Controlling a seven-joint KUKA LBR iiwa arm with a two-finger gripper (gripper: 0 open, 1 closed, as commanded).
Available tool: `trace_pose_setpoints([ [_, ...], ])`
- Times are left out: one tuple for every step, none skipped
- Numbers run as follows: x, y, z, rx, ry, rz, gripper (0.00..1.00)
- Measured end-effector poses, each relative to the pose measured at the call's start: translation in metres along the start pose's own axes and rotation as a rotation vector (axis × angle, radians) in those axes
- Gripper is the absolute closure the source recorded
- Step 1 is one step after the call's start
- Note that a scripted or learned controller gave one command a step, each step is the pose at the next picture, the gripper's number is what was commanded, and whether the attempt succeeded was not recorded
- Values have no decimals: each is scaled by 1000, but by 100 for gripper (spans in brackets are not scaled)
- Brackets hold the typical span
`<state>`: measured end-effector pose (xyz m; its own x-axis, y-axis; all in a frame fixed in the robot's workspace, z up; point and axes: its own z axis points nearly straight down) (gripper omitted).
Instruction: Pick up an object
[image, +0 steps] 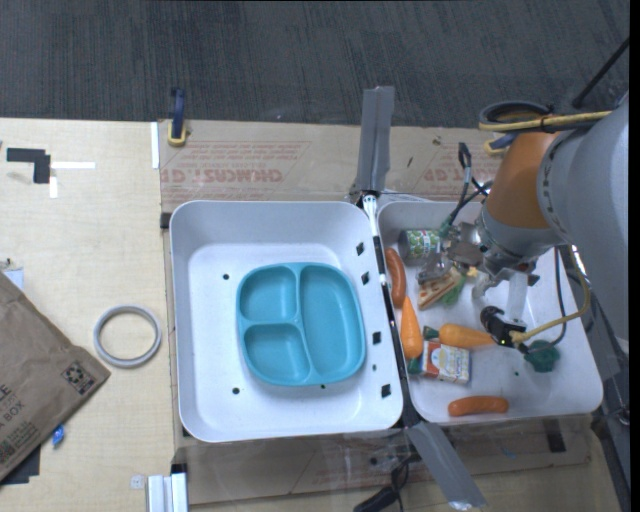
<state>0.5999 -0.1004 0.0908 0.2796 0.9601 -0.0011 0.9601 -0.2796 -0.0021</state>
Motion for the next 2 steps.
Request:
trace_pose_setpoints([
  [-1,3,-13,-7,0,-2,100],
  [50,47,-100,-2,-1,-119,100],
])
